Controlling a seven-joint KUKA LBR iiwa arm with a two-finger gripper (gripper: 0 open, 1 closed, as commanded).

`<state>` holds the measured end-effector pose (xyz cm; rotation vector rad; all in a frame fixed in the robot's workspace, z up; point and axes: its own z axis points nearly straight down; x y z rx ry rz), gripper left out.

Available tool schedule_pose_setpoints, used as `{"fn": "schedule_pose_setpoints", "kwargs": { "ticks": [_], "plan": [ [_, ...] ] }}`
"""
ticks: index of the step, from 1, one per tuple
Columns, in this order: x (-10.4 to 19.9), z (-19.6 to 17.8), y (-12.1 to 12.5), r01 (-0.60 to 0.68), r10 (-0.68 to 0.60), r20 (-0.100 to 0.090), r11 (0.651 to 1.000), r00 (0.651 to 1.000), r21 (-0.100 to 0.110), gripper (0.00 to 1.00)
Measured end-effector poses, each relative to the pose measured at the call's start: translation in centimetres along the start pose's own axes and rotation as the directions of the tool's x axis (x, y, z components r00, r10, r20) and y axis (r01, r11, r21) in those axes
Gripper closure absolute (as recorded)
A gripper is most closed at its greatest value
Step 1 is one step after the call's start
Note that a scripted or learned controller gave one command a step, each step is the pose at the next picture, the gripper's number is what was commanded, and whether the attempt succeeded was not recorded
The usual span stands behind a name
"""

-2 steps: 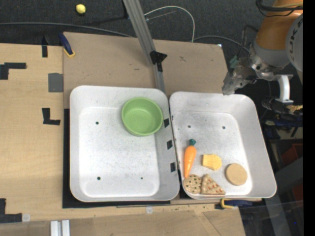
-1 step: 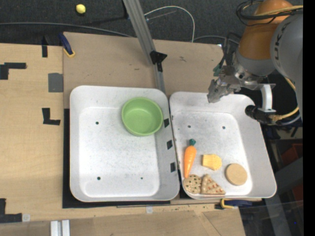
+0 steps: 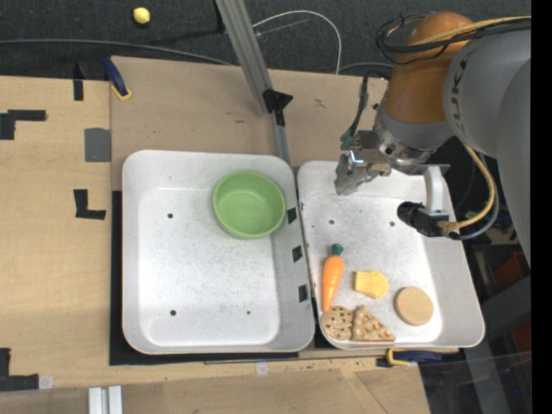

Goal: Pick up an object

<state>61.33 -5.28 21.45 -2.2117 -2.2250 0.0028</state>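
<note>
In the right bin (image 3: 448, 257) lie an orange carrot (image 3: 332, 280), a yellow cheese wedge (image 3: 371, 284), a round tan biscuit (image 3: 414, 305), a chocolate-chip cookie (image 3: 337, 323) and a pizza slice (image 3: 371, 326), all near the front. A green bowl (image 3: 249, 203) sits in the left bin (image 3: 155, 257), at its back right. My gripper (image 3: 348, 182) hangs over the back left corner of the right bin, well behind the food items, with nothing seen between its fingers.
A grey metal pole (image 3: 250, 59) slants down from the top to the gap between the bins. A small yellow ball (image 3: 141, 15) lies on the dark floor at the top left. Cables loop behind the arm.
</note>
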Motion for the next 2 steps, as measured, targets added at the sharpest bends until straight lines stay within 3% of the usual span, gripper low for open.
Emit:
{"fn": "schedule_pose_setpoints", "kwargs": {
  "ticks": [2],
  "plan": [
    [10.9,-1.7,-4.1,0.002,-0.002,0.0,1.0,1.0,-0.001,1.0]
  ]
}}
